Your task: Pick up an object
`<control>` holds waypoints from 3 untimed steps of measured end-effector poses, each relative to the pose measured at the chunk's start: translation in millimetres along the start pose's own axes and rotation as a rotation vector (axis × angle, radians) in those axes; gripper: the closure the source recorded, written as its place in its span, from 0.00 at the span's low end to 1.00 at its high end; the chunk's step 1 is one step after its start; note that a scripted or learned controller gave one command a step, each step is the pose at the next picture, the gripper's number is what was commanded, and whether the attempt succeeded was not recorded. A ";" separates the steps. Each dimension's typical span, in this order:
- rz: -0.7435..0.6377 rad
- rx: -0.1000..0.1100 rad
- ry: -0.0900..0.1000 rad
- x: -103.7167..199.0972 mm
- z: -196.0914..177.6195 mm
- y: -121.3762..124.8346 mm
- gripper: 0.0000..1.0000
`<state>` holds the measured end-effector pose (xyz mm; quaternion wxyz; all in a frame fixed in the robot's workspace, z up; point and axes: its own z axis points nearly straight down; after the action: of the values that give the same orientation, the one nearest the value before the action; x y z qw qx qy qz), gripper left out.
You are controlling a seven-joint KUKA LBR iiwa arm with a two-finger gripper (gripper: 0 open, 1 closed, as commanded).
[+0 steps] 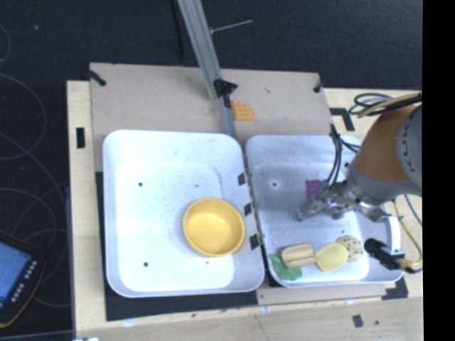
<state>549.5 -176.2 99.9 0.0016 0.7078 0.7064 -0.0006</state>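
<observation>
Right now I see the arm (387, 155) reaching in from the right, its orange band over the right bin (284, 162), and the gripper (307, 212) low over the middle of that bin. From this angle I cannot tell how its claw stands, and I see nothing between its tips. A small purple object (313, 187) lies just above and beside the gripper, near the wrist; whether the two touch I cannot make out.

Along the near edge of the right bin a row of things sits close together: a tan, roll-shaped piece (296, 253) on the left, with a bit of green (284, 271) showing just under it, then a yellow lump (330, 257) touching or almost touching the roll, and a speckled beige object (350, 246) just beside the lump on its right. All of these lie apart from the gripper, nearer to me than it is.

On my screen the left bin (142, 162) holds a yellow bowl (213, 226), upright, towards its lower right part and near the wall shared with the right bin.
</observation>
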 end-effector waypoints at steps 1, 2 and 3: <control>0.006 -0.004 0.001 -0.8 -12.2 1.0 1.00; -0.006 -0.007 0.000 -6.8 -74.7 8.4 1.00; -0.006 -0.007 0.001 -0.2 -127.3 17.0 1.00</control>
<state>566.3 -176.1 227.2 0.0036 0.7055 0.7087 0.0020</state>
